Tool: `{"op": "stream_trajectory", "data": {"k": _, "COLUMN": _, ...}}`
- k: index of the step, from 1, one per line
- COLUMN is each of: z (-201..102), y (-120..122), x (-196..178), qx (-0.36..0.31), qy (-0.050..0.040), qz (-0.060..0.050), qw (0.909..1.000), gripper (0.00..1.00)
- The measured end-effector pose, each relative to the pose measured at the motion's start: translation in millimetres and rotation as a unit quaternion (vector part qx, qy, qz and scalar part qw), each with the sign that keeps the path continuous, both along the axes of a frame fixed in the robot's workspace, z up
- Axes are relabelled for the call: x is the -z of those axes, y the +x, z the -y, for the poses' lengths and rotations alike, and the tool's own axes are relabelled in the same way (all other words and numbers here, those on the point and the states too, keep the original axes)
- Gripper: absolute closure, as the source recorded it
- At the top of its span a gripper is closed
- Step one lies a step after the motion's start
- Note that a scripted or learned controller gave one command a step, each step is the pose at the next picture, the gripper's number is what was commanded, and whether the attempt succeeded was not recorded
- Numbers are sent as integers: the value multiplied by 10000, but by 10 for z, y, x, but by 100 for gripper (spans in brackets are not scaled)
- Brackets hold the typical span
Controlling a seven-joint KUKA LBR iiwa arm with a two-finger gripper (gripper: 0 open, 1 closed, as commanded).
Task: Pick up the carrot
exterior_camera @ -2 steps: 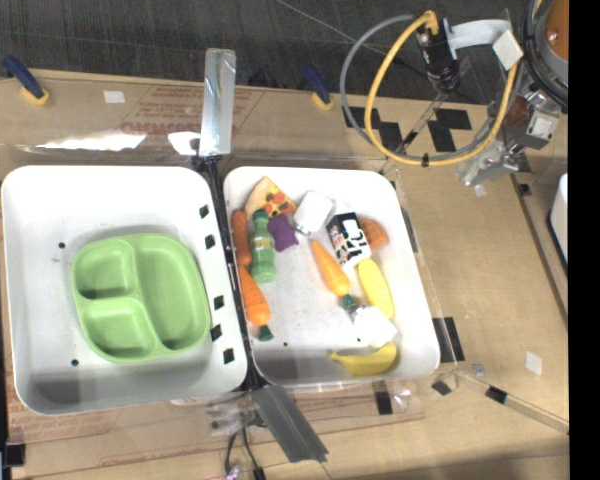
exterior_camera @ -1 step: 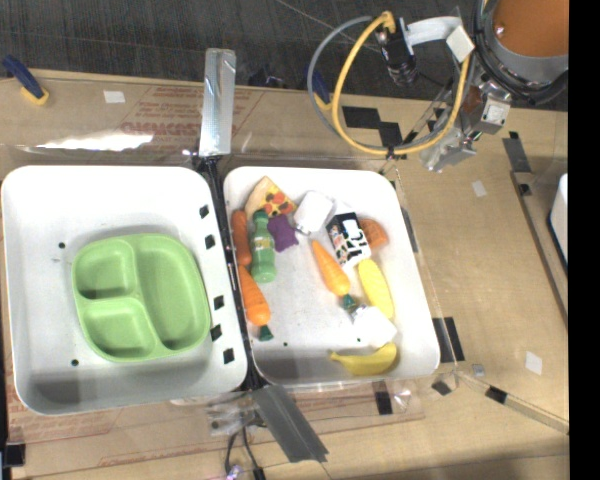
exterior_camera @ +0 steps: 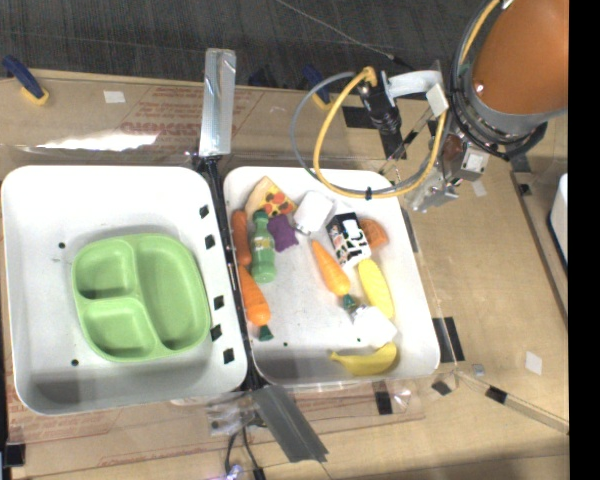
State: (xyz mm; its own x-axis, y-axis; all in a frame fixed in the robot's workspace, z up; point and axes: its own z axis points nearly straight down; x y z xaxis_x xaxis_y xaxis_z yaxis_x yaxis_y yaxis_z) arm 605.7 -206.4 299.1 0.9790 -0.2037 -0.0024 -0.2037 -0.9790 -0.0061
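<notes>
Lying aslant near the middle of the right bin (exterior_camera: 420, 298): carrot (exterior_camera: 329, 266), orange, smooth, tapering, showing a green stub at its lower end, sitting just beside a black-and-white carton (exterior_camera: 347, 240). Hovering over the bin's upper right corner, well apart: gripper (exterior_camera: 427, 196), grip impossible to tell.

A tan desk (exterior_camera: 480, 298) fills the scene, its surface marked by black tape strips. Beyond its far edge lies dark grey carpet (exterior_camera: 130, 13). A blue clamp (exterior_camera: 25, 78) grips the far left corner. Light is even.
</notes>
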Motion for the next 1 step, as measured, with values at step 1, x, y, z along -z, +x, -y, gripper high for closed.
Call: {"op": "stream_trajectory", "data": {"k": 1, "z": -55, "y": 27, "x": -124, "qx": -39, "qy": 29, "qz": 49, "qw": 10000, "gripper": 100}}
